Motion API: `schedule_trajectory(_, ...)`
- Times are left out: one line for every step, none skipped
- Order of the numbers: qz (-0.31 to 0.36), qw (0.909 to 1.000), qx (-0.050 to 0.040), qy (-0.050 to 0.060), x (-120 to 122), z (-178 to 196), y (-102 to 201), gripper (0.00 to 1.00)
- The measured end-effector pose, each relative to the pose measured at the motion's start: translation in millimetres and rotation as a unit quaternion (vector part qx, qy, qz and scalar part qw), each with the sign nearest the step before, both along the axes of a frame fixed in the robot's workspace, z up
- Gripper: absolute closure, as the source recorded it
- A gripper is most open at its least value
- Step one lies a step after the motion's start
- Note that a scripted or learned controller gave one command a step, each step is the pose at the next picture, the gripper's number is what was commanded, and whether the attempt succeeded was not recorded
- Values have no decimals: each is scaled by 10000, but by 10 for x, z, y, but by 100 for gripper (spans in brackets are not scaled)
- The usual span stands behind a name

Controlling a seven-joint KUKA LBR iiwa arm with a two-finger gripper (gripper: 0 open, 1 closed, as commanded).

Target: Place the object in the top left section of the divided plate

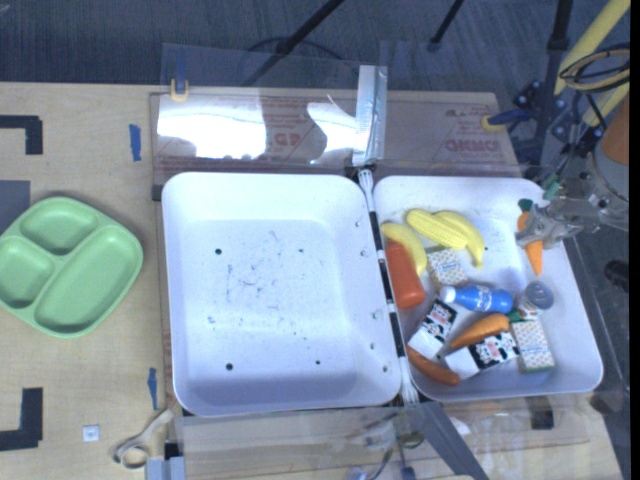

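The green divided plate [66, 266] lies on the wooden bench at the far left, outside both bins, and its sections hold nothing. My gripper [556, 218] hangs over the upper right corner of the right bin [592, 360]. Right at its tip is a small orange carrot [534, 254] with a green top, pointing down along the bin's right side. Whether the carrot is gripped or only lies beneath the gripper is unclear.
The right bin also holds yellow bananas [447, 230], a red-orange pepper [404, 273], a blue bottle [478, 297], black-and-white cartons [434, 328], a larger carrot [478, 330] and a checked box [535, 345]. The left bin [270, 268] lies between the plate and gripper.
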State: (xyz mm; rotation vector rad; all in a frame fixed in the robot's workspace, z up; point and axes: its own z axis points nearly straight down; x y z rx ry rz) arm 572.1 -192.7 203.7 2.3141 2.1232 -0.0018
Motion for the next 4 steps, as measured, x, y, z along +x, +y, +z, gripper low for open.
schedule_trajectory(526,9986,-3,-10,738,176,7,100)
schedule_trajectory(2196,9756,5,-10,135,-338,69,100)
schedule_trajectory(3066,9518,-5,-25,195,47,379,100)
schedule_trajectory(3414,9399,-10,-22,871,203,161,100)
